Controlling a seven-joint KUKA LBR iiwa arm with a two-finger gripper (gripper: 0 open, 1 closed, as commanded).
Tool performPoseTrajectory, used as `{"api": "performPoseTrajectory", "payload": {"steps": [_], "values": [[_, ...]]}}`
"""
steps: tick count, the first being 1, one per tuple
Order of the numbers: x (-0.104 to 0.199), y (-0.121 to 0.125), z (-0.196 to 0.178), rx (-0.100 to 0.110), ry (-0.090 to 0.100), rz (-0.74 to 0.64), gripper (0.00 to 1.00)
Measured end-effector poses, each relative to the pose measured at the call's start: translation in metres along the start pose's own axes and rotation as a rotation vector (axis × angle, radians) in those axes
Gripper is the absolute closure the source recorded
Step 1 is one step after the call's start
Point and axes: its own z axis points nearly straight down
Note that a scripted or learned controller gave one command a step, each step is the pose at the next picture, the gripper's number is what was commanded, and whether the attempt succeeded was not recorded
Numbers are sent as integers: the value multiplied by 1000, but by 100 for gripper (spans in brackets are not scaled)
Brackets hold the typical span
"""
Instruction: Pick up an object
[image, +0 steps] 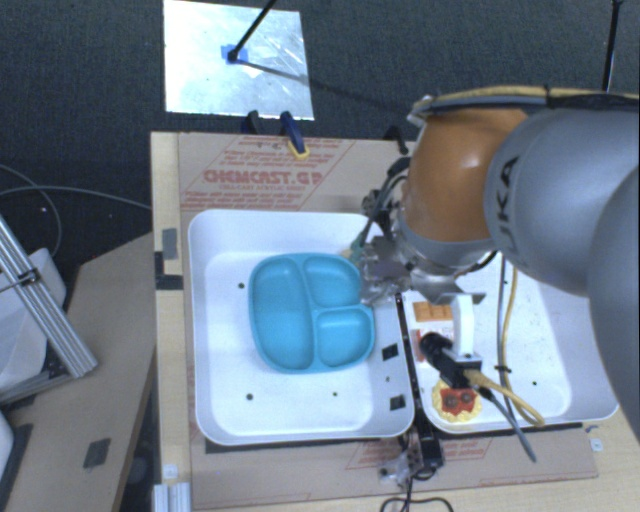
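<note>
From my remote seat I see the grey arm with its orange band (470, 170) reaching in from 3 o'clock, its pincer (373, 272) low over the divider between the 2 shallow white bins. I cannot tell whether the pincer is spread or pressed together. It sits at the 2 o'clock rim of the blue 3-compartment plastic plate (305, 312), which lies flat near the middle of the left bin (225, 400). In the right bin (560, 390), a small round yellow-and-red object (458, 402) rests toward 7 o'clock, just beside the divider. Both bins stand on printed brown cardboard (262, 172) covering the tabletop.
</note>
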Motion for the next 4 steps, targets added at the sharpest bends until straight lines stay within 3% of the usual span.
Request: {"api": "performPoseTrajectory", "payload": {"steps": [1,2,3,4], "values": [[53,-38,-113,-15,8,-12,100],[14,-17,11,8,-4,3,100],[17,-15,-7,-4,1,-4,100],[57,-37,-126,-16,8,-10,100]]}}
